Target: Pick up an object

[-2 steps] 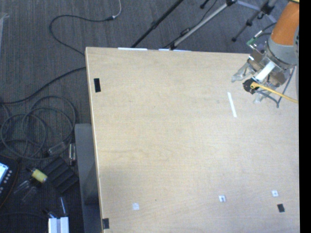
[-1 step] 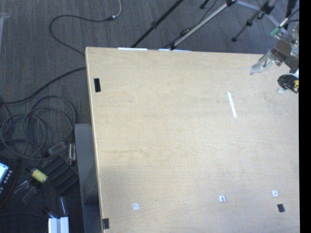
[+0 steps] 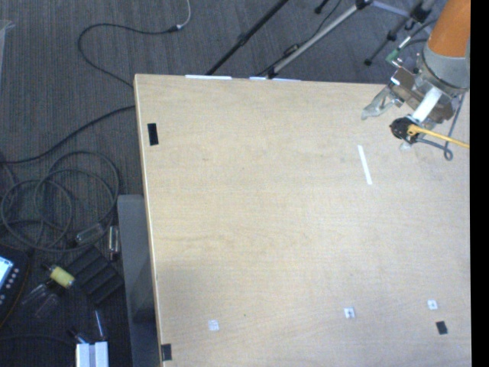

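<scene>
My jaws hang over the far right part of the counter (image 3: pixel 267 228), close to its back edge, and they stand spread, one pale tip and one dark tip apart with nothing between them. The one loose thing I can see to go for is a thin white strip (image 3: pixel 365 164), lying flat on the wood a short way in front of my jaws and a little to the side of the pale tip, not touching either. Just behind the dark tip a yellow rod (image 3: pixel 437 135) runs off toward my arm (image 3: pixel 451 29), with a small black loop (image 3: pixel 447 153) at its side; I cannot tell whether it is part of me or a loose thing.

I judge the pick not yet begun: I have to shift over the strip, turn to straddle its narrow width, and come down.

Most of the trouble comes from the strip itself. It looks so thin and flat that it may be tape stuck to the wood, and then my tips would pinch air or slide off. If it is loose, it sits so low that I must go nearly to the surface; too high and I pass over it, too low and I jam into the counter. If I straddle it lengthwise, my tips never meet it. A tip landing on it would flick it away. The yellow rod may also drag or snag as I move
</scene>
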Controlling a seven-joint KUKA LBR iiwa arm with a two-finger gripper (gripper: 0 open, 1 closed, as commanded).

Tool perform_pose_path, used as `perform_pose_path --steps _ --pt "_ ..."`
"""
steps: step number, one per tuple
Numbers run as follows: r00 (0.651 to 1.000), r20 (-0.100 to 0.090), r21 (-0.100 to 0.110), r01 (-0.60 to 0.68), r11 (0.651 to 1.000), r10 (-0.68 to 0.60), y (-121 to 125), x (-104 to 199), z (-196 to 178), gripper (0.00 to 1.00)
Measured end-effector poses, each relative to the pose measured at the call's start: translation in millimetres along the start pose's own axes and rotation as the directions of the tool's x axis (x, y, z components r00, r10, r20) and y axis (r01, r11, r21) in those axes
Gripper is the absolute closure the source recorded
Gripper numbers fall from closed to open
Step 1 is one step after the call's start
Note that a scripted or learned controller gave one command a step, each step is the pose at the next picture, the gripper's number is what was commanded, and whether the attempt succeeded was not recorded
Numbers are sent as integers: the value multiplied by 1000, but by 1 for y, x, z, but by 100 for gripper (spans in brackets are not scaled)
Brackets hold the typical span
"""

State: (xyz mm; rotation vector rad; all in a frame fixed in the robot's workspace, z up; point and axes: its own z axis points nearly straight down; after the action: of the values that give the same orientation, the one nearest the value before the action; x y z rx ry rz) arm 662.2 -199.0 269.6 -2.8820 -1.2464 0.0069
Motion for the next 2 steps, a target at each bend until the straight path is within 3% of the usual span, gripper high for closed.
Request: perform_pose_path --steps 1,2 --pt "997 -1 -2 79 997 -79 -11 -31 -164 0" --pt "1000 0 -1 8 1000 -8 -25 4 -117 0"
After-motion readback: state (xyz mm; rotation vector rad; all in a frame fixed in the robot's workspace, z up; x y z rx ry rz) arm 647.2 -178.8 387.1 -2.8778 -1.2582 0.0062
